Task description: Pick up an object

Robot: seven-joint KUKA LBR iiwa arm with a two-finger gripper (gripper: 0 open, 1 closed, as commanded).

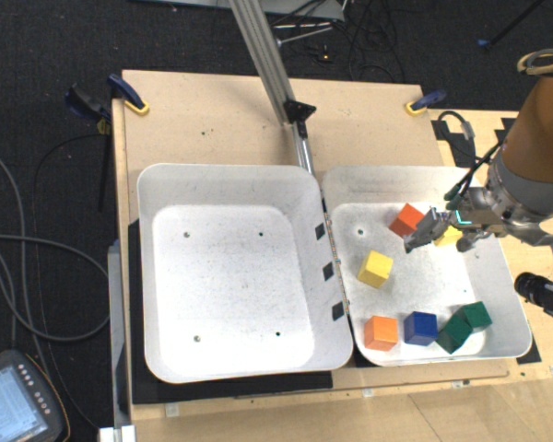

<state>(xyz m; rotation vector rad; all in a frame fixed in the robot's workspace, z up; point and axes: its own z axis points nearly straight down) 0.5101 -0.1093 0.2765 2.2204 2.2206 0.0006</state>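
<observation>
My gripper point(442, 238) hangs low over the upper right part of the right bin point(507, 339), reaching in from the right. Its two dark fingers point(418, 238) stand apart, so it is open. A small yellow block point(450, 236) shows in the gap between them, partly hidden; whether they touch it I cannot tell. An orange-red block point(407, 218) lies just left of the near finger. Further down lie a yellow block point(376, 269), an orange block point(381, 331), a blue block point(421, 328) and two green blocks point(454, 335) point(477, 315).
The left bin point(157, 274) sits beside the right one, their rims meeting mid-bench. A metal pole point(263, 49) slants down from the top to the bins' junction. Clamps point(129, 95) grip the board's back corners. Cables run by the arm at right.
</observation>
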